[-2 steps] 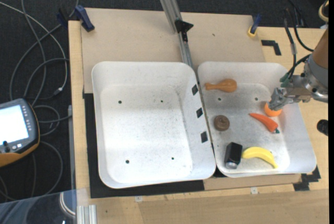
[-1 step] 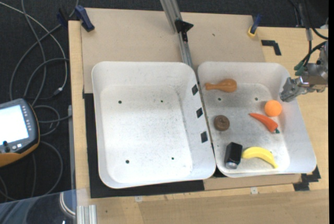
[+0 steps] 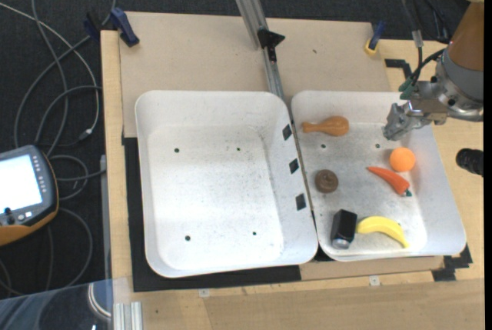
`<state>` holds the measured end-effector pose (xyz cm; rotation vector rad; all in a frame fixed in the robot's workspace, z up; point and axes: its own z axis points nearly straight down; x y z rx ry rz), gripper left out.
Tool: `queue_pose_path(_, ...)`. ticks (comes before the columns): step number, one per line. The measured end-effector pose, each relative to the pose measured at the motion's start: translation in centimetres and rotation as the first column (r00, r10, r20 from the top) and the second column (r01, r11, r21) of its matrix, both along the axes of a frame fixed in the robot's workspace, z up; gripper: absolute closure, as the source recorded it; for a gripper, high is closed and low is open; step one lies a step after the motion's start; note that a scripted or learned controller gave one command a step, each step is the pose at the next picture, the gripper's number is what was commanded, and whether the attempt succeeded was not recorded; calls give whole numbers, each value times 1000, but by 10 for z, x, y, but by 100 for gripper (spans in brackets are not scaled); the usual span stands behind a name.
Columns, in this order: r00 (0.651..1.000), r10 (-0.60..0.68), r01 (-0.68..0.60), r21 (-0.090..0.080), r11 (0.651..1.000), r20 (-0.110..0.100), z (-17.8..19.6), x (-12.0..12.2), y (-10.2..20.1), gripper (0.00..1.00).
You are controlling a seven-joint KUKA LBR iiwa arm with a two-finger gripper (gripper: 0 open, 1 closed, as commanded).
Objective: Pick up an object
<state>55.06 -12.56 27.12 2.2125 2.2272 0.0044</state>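
The left bin (image 3: 211,190) lies open, while the right bin (image 3: 361,109) is crowded by drumstick (image 3: 326,125), cookie (image 3: 327,181), orange (image 3: 402,159), carrot (image 3: 389,179), banana (image 3: 382,229) and black block (image 3: 343,228), leaving bare floor mid-bin.

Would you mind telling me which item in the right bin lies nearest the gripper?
The orange ball, just below the gripper. The carrot, chicken drumstick, banana, brown disc and black block lie farther off.

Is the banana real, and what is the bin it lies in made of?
The banana looks like a plastic toy: even yellow, smooth, no brown spots, though I can't be sure. The right bin seems to be white plastic, matte, speckled with dark scuffs.
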Motion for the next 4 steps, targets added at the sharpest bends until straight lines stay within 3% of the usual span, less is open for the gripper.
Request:
queue_pose_path(1,1000,0,0,2,1000,-6,-17,15,54,100)
queue_pose_path(3,1000,0,0,2,1000,-3,-16,21,157,100)
queue_pose_path(4,1000,0,0,1,1000,-4,-41,38,206,100)
